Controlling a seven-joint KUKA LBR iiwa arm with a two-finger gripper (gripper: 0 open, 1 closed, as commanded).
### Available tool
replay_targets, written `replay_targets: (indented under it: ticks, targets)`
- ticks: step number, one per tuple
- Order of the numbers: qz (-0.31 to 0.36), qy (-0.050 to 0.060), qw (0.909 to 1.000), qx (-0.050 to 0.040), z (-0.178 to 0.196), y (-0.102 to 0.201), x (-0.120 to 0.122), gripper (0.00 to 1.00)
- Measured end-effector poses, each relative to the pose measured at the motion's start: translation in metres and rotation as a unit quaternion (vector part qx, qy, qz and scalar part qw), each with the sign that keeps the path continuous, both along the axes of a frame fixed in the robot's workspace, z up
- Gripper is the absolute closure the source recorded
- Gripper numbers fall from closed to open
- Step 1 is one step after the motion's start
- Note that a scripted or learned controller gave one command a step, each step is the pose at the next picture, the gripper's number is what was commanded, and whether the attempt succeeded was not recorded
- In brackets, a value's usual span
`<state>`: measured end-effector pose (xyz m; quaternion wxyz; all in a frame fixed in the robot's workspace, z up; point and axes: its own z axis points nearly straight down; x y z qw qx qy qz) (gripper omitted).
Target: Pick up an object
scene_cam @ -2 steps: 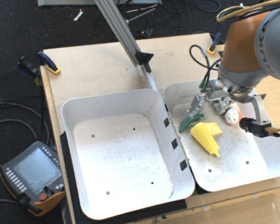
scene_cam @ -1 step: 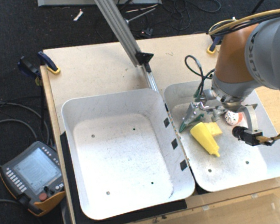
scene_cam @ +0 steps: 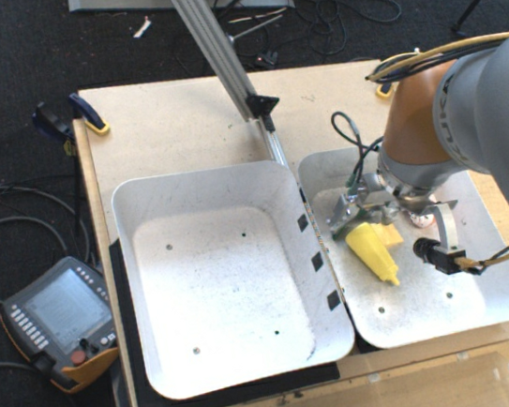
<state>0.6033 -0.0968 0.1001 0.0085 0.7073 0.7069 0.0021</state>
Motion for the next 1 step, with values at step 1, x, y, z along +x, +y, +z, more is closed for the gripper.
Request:
replay_targets:
  ticks: [1]
  targets:
    - [0.0, -0.002, 1.0, 0.0005, 0.0118, 0.0002, 0.0009, 1.0]
